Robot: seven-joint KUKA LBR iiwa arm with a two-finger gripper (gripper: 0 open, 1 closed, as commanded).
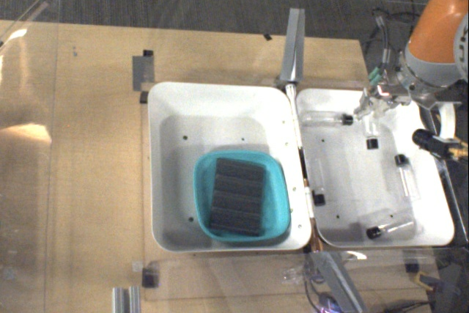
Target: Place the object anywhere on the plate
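— Teal plate [277, 196] in the left bin [165, 157], a dark ribbed object [237, 196] lying on it.
— And right?
— Clear tubes [405, 179] with black caps in the right bin [344, 194]. Pincer [375, 100] above its far rim; the arm's partly cut off.

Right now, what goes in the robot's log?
claw: over right bin's top edge | plate: left bin, dark block on it | task: looks done

Bright, even light; glare patch on left bench [29, 132] — slightly soft.
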